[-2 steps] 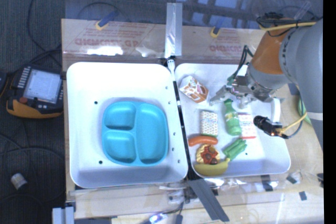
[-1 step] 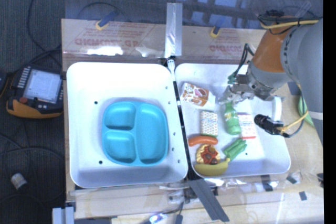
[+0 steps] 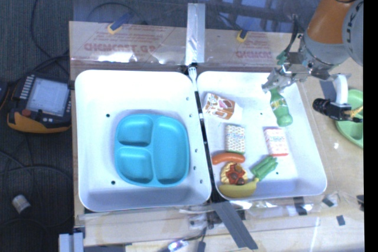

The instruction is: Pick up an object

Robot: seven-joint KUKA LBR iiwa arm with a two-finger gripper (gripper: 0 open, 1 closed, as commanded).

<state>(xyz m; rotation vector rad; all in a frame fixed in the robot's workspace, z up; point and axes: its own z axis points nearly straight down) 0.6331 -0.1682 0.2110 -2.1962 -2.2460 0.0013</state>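
Two white bins are being viewed from above: the left bin (image 3: 94,127) is being occupied by a blue divided tray (image 3: 152,148), while the right bin (image 3: 307,144) is being used for the small items. The grey arm (image 3: 333,20) with its orange band is being extended in from the right over that bin's far corner. Below it, the gripper (image 3: 279,79) is being held just above, or against, the top of a green bottle (image 3: 281,109), which is lying near the bin's right wall. Well apart from it, a patterned packet (image 3: 219,106), a small checked box (image 3: 234,138), a pink-and-white box (image 3: 276,141), a sausage (image 3: 228,157), a green vegetable (image 3: 264,167) and a banana (image 3: 239,189) are being left alone. The bottle is being judged the likeliest target. For a good grasp, the bottle's narrow neck should be straddled squarely and the descent completed before closing, since a rounded bottle is apt to be rolled aside. Whether the gripper is apart, together or clamped on the bottle cannot be told; nothing is being seen lifted.
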